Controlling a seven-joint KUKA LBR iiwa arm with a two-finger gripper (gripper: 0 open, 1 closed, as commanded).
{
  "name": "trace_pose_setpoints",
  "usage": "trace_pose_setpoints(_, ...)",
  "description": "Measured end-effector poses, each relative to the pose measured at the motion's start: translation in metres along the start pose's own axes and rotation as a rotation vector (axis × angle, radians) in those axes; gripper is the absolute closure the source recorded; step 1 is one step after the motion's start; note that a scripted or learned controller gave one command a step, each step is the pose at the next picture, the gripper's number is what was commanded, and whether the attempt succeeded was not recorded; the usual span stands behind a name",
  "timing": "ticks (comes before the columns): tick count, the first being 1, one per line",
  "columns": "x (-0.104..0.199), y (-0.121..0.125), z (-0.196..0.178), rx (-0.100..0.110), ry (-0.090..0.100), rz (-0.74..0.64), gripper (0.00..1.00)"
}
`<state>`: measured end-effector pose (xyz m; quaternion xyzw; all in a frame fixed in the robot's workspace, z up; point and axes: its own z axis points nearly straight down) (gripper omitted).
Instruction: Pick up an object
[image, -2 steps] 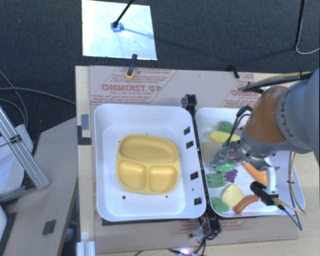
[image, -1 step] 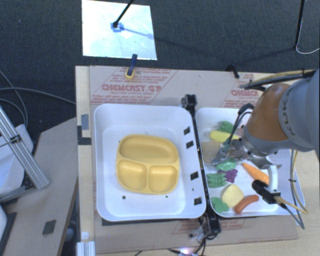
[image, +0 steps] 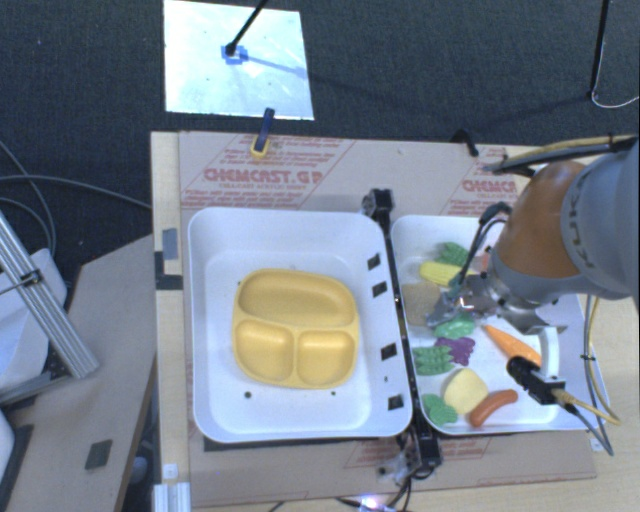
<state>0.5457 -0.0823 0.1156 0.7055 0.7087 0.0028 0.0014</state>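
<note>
The right bin (image: 415, 235) holds several toy foods. A yellow corn cob (image: 438, 272) and a green piece (image: 452, 252) lie at its far side. In the middle are a green leafy piece (image: 456, 327), purple grapes (image: 459, 348) and an orange carrot (image: 512, 343). A green piece (image: 431, 360), a yellow fruit (image: 464, 390) and a red sausage (image: 492, 406) lie toward the front. My gripper (image: 449, 307) is low in this bin, between the corn cob and the leafy piece, just above the leafy piece.
The left bin (image: 215, 240) holds a yellow divided plate (image: 295, 328). A black divider with clips (image: 390, 300) runs between the bins. The grey arm with its orange band (image: 540, 235) covers the right bin's far right part.
</note>
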Motion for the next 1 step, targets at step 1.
trace_pose_setpoints(1,0.0622,-0.0277,-0.0902,-0.002,0.001,-0.006,1.0)
